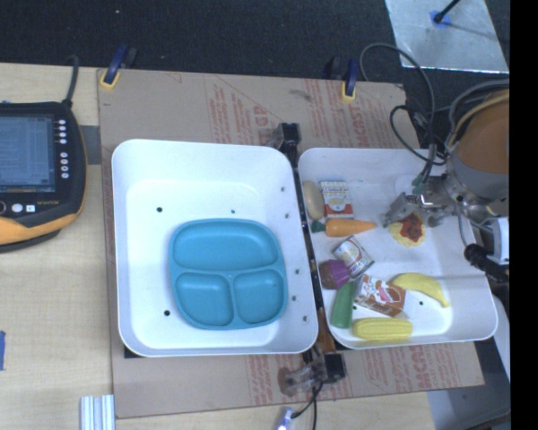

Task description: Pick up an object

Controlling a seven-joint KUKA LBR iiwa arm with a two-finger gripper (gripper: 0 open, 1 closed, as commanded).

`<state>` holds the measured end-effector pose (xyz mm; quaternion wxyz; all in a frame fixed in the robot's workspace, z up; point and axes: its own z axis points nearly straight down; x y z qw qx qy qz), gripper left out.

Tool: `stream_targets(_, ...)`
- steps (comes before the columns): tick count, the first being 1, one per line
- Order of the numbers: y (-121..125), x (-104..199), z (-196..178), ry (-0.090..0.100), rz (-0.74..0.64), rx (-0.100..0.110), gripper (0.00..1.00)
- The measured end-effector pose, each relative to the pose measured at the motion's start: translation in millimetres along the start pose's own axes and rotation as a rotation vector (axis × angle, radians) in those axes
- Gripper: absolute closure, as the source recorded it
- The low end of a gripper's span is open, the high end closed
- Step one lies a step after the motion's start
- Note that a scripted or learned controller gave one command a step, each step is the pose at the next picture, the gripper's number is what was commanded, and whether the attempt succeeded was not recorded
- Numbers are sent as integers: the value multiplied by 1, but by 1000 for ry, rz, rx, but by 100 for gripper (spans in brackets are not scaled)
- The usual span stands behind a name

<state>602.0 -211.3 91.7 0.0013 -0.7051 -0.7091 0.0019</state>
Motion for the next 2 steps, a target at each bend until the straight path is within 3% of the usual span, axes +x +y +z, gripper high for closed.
stream_targets(1,3,-1,-16,-3,-3,-8,100)
stream_targets(2,2,-1,-14,-2,-2,-4,0)
